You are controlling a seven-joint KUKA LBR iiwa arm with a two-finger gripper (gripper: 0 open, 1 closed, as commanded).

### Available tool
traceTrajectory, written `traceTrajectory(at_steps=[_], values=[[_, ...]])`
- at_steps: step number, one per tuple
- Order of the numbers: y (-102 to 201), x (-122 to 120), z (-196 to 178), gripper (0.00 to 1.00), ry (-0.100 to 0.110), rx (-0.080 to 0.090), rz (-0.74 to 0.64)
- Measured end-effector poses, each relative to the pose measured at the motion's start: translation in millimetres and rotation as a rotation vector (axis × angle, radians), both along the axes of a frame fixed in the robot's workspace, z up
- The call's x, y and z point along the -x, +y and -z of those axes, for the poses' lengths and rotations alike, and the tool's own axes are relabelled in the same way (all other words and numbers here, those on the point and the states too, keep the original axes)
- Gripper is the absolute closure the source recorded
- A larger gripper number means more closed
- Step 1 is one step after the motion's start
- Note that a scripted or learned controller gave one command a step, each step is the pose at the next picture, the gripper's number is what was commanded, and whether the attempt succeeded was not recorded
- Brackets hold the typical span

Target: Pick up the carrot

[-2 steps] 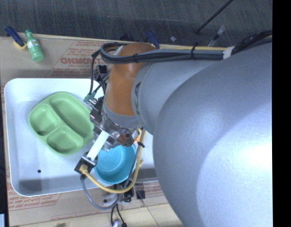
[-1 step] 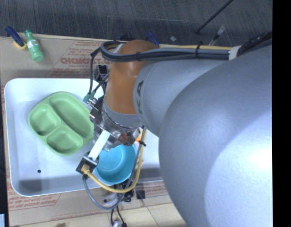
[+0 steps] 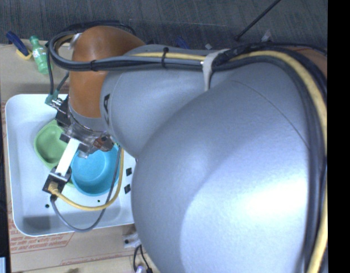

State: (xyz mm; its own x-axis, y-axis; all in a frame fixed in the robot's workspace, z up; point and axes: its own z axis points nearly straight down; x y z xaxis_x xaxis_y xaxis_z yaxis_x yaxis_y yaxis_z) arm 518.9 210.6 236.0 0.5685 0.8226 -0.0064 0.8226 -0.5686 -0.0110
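Observation:
The grey arm with its orange band (image 3: 92, 67) reaches over the left white bin (image 3: 24, 212) and covers most of the view. My gripper (image 3: 86, 143) hangs low over the middle of that bin, between a green bowl (image 3: 48, 144) and a blue bowl (image 3: 96, 174). The wrist above hides most of the gripper. Both bowls sit upright side by side, the green one to the left and partly under the wrist.
The arm's large grey body (image 3: 220, 169) hides everything to the right of the left bin. A green bottle (image 3: 40, 56) and a blue item (image 3: 16, 42) lie outside the bin at the top left. Bare bin floor lies along its front left.

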Motion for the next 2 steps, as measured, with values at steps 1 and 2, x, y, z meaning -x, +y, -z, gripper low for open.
traceTrajectory(at_steps=[1,2], values=[[-51.2,41.5,-22.9,1.0,0.002,0.001,-0.122],[6.9,43.8,-137.0,1.0,-0.006,0.001,0.152]])
